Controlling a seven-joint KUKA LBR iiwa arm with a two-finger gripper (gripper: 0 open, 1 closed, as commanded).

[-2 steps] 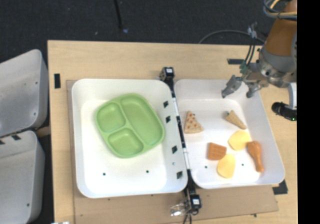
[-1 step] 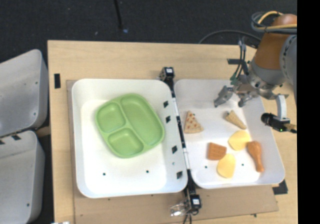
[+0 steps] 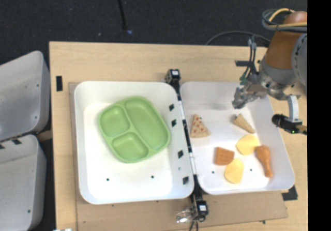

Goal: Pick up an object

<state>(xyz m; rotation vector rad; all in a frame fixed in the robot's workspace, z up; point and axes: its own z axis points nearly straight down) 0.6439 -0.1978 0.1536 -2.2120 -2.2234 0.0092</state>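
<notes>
Two white bins sit side by side on the wooden bench (image 3: 62,64). The left bin (image 3: 85,173) holds a green divided plate (image 3: 134,128), which lies tilted and leaves broad bare floor along the bin's lower and left edges. The right bin (image 3: 207,95) carries the toy food: a pizza slice (image 3: 198,126) close to the dividing wall, a tan wedge (image 3: 243,123), an orange block (image 3: 224,156), two yellow pieces (image 3: 247,144) (image 3: 234,171) and a carrot (image 3: 265,160) near the right rim. The pieces crowd the lower right half, and the upper left of that bin is open floor.

The arm (image 3: 282,57) reaches in over the right bin's upper right corner, partly cut off by the frame edge. Its gripper (image 3: 239,102) hangs just above and beside the tan wedge; the tip is small, dark and blurred, so I cannot tell how it stands. Nothing is visibly held.
</notes>
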